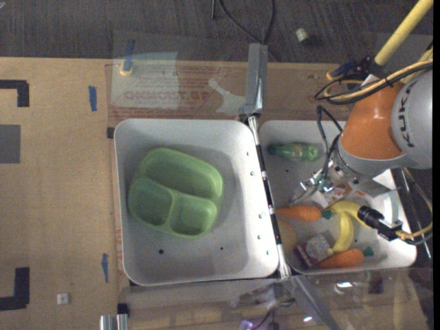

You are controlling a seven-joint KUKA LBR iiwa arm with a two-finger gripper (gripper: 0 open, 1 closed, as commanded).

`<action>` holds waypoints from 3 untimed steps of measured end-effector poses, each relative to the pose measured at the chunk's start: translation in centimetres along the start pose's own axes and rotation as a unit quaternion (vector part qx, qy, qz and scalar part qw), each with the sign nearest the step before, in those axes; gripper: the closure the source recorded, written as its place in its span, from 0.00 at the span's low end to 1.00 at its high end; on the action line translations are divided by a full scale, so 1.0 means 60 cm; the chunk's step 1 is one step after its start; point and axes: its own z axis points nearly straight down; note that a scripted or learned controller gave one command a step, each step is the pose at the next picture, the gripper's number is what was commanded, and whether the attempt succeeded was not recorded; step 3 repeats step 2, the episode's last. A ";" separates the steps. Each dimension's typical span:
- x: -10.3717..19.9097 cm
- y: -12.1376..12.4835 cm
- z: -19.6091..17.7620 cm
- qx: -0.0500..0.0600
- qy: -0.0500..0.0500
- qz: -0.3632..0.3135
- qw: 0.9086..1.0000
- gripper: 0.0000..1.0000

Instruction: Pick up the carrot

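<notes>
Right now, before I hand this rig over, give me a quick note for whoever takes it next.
End effector: low over the right bin, just above the carrot; whether it is open or shut cannot be told, and nothing is visibly held.
Carrot: lying in the right bin near its left wall, beside the banana. A second carrot lies at the bin's front edge by a small carton; a green bottle is at the back.
Left bin: holds a green divided plate.
Done: approach only.
Left: grasp and lift the carrot.
</notes>
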 end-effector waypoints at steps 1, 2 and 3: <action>-0.008 0.001 -0.016 -0.003 -0.003 0.003 1.000 1.00; 0.162 -0.003 -0.158 0.005 0.004 0.013 1.000 1.00; 0.162 -0.003 -0.158 0.005 0.004 0.013 1.000 1.00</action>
